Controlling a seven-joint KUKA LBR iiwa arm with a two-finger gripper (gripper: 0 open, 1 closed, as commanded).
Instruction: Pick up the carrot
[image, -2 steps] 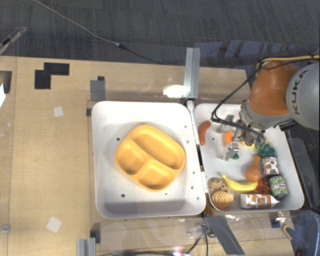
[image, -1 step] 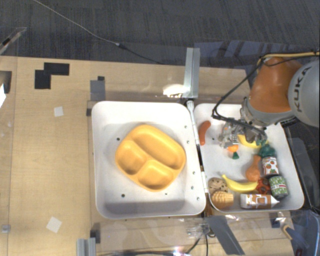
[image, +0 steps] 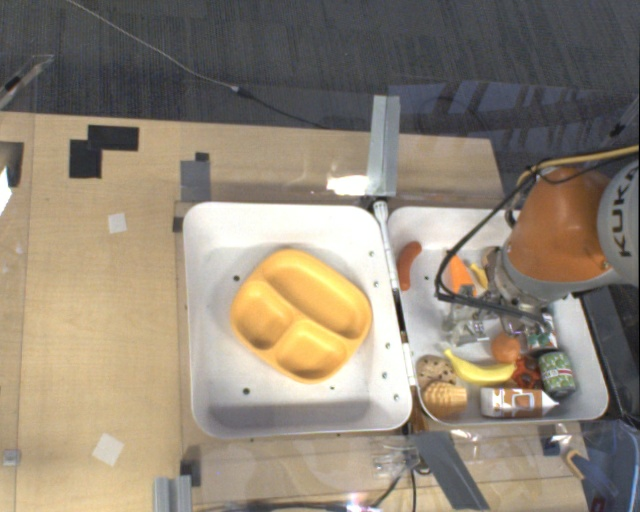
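Note:
The carrot, a short orange piece, lies in the upper middle of the right bin. It sits just under the edge of the arm's wrist, partly hidden by cables. My gripper reaches down into the bin just below the carrot, above the banana. Its metal parts sit amid the clutter, and nothing shows clearly between them.
A reddish sausage lies at the right bin's left wall. Along the front are a cookie, a waffle-like bun, a brown bottle, a green can and an orange fruit. The left bin holds a yellow divided plate.

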